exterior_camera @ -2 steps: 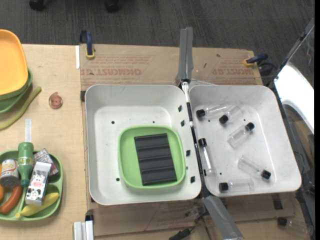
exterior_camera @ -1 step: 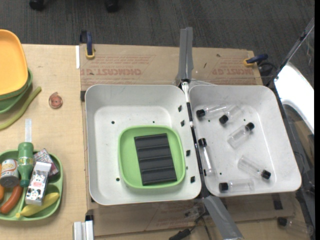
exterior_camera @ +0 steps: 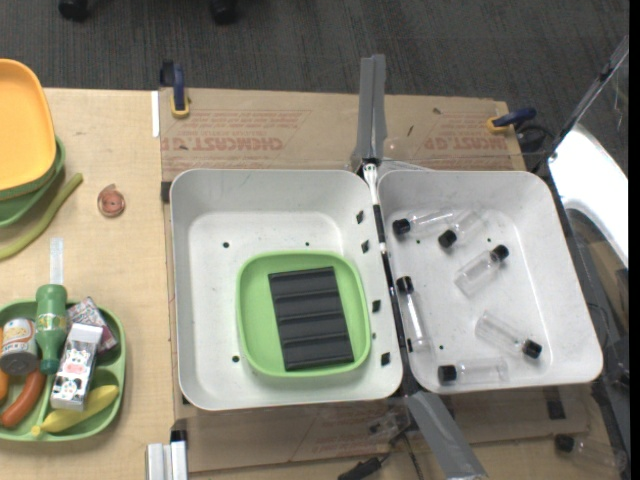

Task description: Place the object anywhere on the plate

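A green square plate [exterior_camera: 256,313] lies in the left white bin [exterior_camera: 200,268], a little toward its front. A black ridged rectangular block [exterior_camera: 312,318] rests flat on the plate's middle, with its long side running front to back. The right white bin [exterior_camera: 560,268] holds several clear vials with black caps, among them one at the back [exterior_camera: 428,224], one in the middle [exterior_camera: 480,266] and one near the front [exterior_camera: 505,334].
A metal divider bar [exterior_camera: 371,108] stands behind the seam between the bins. On the bench to the left are stacked yellow and green plates [exterior_camera: 20,148], a small pink roll [exterior_camera: 111,201] and a green tray of toy food [exterior_camera: 60,378]. Clamps [exterior_camera: 175,93] hold the cardboard at the back.
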Action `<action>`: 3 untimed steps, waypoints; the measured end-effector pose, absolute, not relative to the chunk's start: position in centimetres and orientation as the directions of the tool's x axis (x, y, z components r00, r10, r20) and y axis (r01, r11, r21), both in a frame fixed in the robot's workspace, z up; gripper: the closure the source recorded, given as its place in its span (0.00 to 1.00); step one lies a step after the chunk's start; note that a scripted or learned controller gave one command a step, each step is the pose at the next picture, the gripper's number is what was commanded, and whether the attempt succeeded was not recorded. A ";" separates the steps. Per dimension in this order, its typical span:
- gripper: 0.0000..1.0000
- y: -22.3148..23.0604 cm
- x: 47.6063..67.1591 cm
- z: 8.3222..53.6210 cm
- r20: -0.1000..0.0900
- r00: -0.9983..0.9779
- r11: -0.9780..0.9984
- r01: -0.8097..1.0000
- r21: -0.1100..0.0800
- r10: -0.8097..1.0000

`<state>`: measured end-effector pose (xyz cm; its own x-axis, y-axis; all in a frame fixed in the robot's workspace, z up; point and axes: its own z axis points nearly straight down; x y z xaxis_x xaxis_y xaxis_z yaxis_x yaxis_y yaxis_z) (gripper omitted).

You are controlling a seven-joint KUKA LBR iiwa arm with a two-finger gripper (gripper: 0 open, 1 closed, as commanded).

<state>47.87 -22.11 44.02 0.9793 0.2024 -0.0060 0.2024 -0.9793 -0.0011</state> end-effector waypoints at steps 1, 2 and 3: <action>0.00 -22.1 48.5 44.0 -0.005 0.979 -0.979 0.205 0.000 0.205; 0.00 -22.1 50.1 44.0 -0.005 0.979 -0.979 0.204 0.000 0.204; 0.00 -22.2 48.4 44.0 -0.005 0.980 -0.980 0.198 -0.002 0.198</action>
